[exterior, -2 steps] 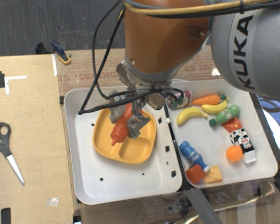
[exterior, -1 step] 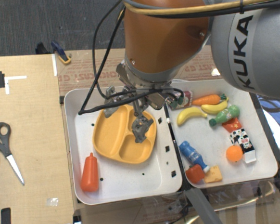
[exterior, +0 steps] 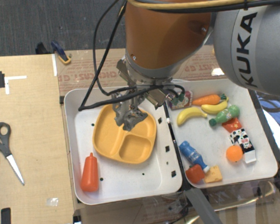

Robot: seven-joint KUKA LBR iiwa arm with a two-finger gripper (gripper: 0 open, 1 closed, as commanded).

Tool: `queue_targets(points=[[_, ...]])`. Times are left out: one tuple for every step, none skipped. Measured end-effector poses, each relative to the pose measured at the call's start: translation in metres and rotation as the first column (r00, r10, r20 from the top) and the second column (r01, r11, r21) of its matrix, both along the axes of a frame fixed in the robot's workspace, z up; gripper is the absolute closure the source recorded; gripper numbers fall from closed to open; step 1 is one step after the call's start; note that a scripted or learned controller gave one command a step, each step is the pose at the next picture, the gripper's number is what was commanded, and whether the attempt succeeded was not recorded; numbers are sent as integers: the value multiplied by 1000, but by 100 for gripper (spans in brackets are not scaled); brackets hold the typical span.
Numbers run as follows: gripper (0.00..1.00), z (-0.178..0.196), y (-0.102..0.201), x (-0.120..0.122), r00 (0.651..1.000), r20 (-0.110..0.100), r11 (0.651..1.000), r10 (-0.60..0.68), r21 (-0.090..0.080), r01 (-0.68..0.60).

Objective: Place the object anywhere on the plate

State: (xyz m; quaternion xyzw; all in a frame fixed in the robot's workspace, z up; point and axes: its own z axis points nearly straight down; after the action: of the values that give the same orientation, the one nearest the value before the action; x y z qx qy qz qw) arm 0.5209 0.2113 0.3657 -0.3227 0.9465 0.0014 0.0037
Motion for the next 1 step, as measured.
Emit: queue_targets(points=[[100,35,-50,-34,974,-2,974,228,-4,-228]])
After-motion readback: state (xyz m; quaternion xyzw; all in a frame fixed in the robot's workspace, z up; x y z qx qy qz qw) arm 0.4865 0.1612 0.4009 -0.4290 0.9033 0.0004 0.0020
